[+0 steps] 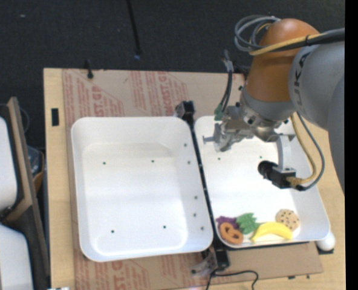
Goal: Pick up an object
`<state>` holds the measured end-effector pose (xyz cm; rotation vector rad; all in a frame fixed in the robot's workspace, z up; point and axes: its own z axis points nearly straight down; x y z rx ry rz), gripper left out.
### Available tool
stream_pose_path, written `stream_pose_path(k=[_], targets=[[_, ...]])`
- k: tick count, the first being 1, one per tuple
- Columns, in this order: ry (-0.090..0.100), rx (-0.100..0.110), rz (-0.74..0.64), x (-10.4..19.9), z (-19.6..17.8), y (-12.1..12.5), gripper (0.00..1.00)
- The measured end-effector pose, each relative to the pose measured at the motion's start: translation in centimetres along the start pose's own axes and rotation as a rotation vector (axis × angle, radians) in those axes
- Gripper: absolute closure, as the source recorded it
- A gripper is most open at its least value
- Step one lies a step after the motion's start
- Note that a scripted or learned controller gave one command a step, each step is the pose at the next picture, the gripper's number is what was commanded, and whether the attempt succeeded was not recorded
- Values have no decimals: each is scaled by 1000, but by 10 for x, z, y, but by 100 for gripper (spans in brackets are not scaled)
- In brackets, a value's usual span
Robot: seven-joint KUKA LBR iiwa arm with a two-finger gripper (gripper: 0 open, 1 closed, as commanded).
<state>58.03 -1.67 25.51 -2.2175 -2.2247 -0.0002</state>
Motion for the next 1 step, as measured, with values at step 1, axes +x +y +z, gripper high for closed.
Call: stream_pose_path(k=[1], targets=[[0, -1, 0, 53, -7, 3, 100]])
